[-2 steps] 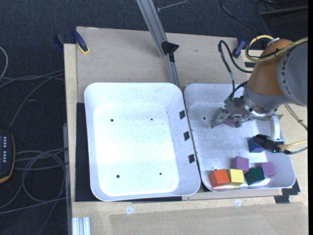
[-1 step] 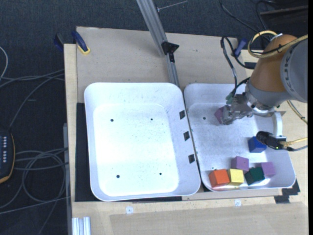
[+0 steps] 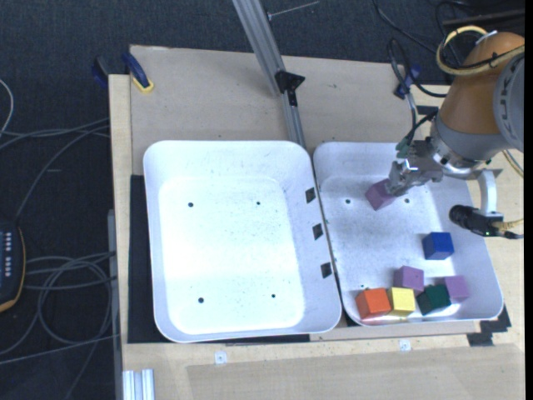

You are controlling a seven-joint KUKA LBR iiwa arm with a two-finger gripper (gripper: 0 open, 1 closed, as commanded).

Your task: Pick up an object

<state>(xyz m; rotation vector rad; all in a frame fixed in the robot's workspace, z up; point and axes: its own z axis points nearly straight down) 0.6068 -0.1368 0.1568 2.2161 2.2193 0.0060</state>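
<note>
1. Camera view, layout: two white bins sit side by side on the bench. The left bin (image 3: 225, 240) and the right bin (image 3: 366, 248) share a middle edge.
2. Camera view, arm: the arm (image 3: 479, 107) reaches in from the right, over the far edge of the right bin. The gripper (image 3: 401, 178) points down into the bin's far half.
3. Camera view, target: a purple block (image 3: 380, 195) lies in the far half of the right bin, roughly midway between its left and right edges. It touches the lower end of the gripper, on the side toward the middle edge and slightly nearer the camera. It appears tilted.
4. Camera view, gripper state: cannot be determined. Whether the block is clamped or merely touched cannot be told.
5. Camera view, other objects: a blue block (image 3: 438, 245) lies near the right edge. An orange block (image 3: 374, 302), a yellow block (image 3: 403, 300), a green block (image 3: 434, 298) and two more purple blocks (image 3: 411, 277) cluster along the near edge, well apart from the gripper.
</note>
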